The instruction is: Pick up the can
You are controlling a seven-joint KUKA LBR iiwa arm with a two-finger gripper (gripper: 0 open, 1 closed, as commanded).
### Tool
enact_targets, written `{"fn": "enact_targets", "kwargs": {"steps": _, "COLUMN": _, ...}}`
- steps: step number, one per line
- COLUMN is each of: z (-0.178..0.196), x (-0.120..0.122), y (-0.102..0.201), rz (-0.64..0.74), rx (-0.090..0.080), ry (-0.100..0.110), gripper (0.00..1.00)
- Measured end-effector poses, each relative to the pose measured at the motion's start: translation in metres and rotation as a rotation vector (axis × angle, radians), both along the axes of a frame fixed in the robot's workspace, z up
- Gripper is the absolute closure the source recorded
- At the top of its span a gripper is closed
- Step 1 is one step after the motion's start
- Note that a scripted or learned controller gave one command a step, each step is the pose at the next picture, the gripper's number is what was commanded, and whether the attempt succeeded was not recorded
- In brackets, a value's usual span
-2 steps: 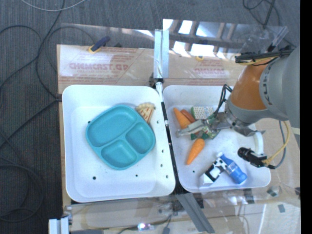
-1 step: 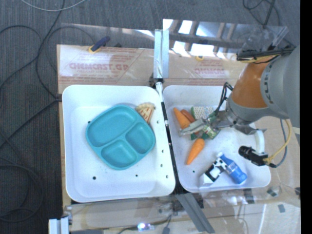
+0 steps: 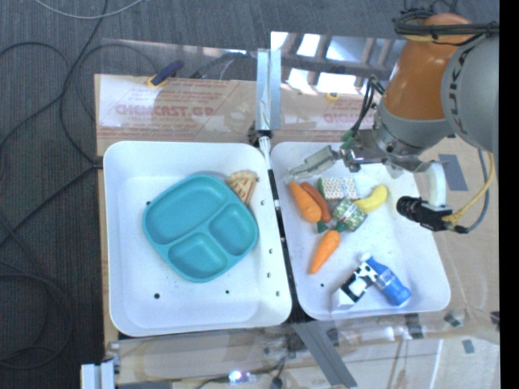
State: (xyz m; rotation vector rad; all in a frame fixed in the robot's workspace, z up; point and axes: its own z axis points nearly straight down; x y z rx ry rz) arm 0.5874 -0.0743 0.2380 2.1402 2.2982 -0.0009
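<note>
Looking down at the right white plastic bin [image 3: 430, 286], we find the small green patterned can [image 3: 349, 215] lying on its side among the toy food, between an orange carrot [image 3: 323, 250] and a yellow banana [image 3: 372, 198]. The tool [image 3: 312, 164] sits near the bin's upper left part, so the can lies below it and a little to the right in the camera view. We cannot tell the tool's state. The can's label is too small to read; faded red writing on the desk's [image 3: 162, 112] brown board is also not legible.
</note>
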Motion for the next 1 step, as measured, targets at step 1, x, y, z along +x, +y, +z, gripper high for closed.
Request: {"fn": "enact_targets", "kwargs": {"steps": 1, "z": -0.0002, "x": -0.0002, "y": -0.0002, "rz": 0.0, "rx": 0.0, "ry": 0.001, "gripper": 0.0}}
